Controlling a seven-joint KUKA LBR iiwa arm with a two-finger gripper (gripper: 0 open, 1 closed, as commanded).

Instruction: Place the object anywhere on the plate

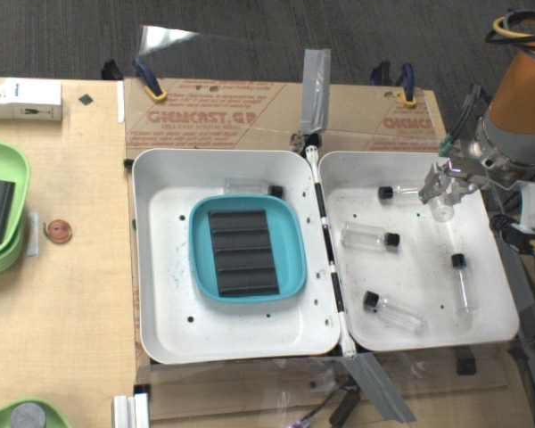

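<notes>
The arm [517, 105], grey w/ orange band, is reaching in from 3 o'clock and hanging its hand [446, 190] over the upper-right part of the right bin [481, 328]. A clear vial [440, 207] is sitting right at the fingertips, at the hand's 6 o'clock; can't tell whether it's actually gripped, and can't tell whether the hand is apart or together.

Other clear vials w/ black caps are lying in the right bin: one [398, 191] at approx 9 o'clock from the hand, one [371, 236] near the bin's centre-left, one [394, 311] toward 6 o'clock of the bin, and one [462, 285] lying nearly straight up-down toward the bin's 3 o'clock side. All are lying well apart from each other.

The teal plate [292, 239] is sitting in the middle of the left bin [160, 266], w/ a dark ribbed insert [243, 253] lying on it. Another vial [250, 188] is lying just beyond the plate's 12 o'clock edge, inside the left bin.

On the desk [71, 328], at 9 o'clock from the bins, green trays [4, 163] are stacking at the edge, and a small reddish disc [59, 231] is lying beside them.
</notes>
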